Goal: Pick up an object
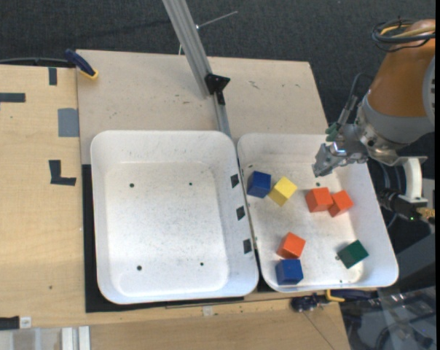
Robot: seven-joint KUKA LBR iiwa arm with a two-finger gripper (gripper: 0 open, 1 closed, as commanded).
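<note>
Gripper [323,165] sits over the right bin [376,268], can't tell its state; drop straight onto the orange block [318,199] & squeeze slow.

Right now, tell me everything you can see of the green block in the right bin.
The green block is a small dark green cube with a matte look, maybe painted wood or foam. It sits flat on the floor of the right bin, near the front right corner, turned at an angle to the bin's walls. Nothing touches it: the nearest blocks lie apart to its left, and the gripper hangs further back.
</note>
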